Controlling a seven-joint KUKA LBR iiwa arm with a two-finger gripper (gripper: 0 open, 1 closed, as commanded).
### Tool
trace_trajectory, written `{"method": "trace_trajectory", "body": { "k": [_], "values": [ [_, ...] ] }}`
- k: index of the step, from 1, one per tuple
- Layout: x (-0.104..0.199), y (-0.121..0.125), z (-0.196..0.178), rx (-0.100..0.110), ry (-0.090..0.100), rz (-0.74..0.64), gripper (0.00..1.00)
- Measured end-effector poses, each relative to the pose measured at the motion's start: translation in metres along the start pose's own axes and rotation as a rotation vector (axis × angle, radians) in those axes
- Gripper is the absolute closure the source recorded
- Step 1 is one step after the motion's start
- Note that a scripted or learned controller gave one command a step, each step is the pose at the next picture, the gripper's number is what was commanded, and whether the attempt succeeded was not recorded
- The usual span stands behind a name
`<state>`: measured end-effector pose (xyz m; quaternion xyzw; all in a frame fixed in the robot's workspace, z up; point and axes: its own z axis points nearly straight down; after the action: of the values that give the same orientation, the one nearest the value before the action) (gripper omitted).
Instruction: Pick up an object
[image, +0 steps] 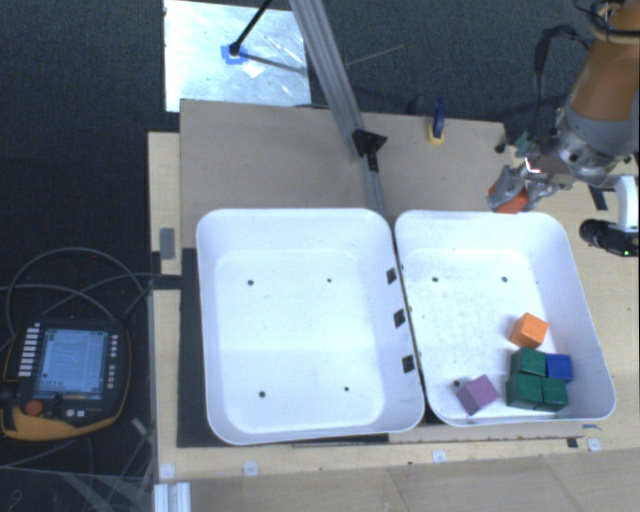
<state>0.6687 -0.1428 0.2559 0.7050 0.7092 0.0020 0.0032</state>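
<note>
Tool (512, 192) hangs above the right bin's (560, 228) far rim, fingers closed on an orange object (511, 203).

One fixed overhead view, slanting down over both white bins (300, 225) together.

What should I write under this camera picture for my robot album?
Robot arm waits above the right bin, where orange, blue, green and purple blocks sit in one corner.

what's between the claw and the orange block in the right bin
Only the far rim and bare white floor of the right bin, as the camera view shows. The claw hangs over the far rim; the orange block lies nearer.
</note>
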Motion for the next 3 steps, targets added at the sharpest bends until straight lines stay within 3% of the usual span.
{"method": "trace_trajectory", "body": {
  "k": [3],
  "values": [
    [0.172,-0.024,0.031,0.009,0.004,-0.004,1.00]
  ]
}}
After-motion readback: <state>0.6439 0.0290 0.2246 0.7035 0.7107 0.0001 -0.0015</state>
